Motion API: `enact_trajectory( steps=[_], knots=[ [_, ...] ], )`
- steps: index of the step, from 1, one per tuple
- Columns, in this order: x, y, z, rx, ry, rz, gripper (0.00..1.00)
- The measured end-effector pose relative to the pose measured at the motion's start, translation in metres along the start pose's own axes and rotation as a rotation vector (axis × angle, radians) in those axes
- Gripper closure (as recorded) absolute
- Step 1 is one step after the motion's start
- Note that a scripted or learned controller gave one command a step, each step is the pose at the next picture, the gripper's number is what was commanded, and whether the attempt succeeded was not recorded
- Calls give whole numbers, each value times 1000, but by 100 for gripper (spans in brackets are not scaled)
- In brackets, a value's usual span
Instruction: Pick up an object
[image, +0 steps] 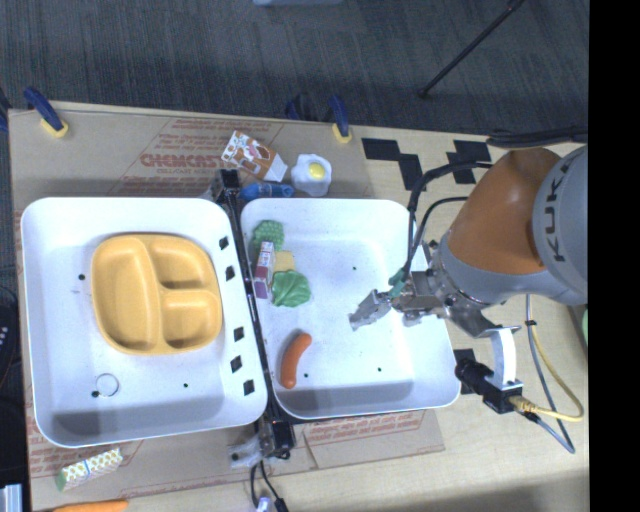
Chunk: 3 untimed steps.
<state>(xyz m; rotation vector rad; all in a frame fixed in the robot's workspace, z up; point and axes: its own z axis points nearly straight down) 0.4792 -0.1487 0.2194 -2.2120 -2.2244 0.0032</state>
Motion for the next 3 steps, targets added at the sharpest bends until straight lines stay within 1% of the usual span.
enact_trajectory(
  steps=[1,2,3],
  knots=[
    [56,-3,110,2,1,48,0],
    [56,-3,128,1,1,-271,0],
    [55,-3,128,1,1,-271,0]
  ],
)
